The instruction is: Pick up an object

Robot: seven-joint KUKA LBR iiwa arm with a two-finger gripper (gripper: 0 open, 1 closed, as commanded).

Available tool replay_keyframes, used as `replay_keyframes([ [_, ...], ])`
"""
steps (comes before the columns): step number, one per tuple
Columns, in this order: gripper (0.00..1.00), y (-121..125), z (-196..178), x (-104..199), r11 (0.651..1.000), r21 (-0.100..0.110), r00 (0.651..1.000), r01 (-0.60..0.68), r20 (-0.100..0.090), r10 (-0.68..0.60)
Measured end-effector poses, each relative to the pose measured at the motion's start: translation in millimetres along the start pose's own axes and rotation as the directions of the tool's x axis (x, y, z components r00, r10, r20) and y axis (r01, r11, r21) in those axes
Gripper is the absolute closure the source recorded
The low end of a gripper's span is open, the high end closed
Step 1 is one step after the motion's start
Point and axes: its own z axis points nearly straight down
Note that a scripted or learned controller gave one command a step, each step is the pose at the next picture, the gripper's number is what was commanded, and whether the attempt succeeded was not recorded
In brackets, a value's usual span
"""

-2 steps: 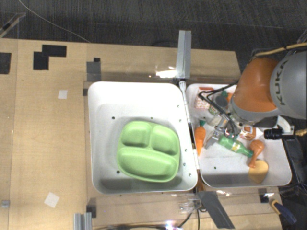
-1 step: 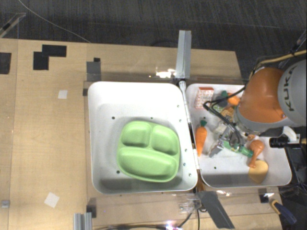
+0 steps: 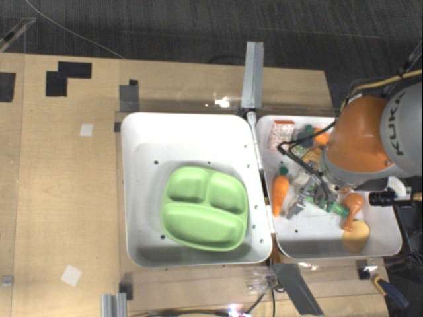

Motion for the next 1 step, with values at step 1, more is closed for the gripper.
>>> replay_keyframes([
  [1,0.0,20.9,1.7,-34.8,1.0,0.0,1.0,0.018,-0.005,-0.018],
])
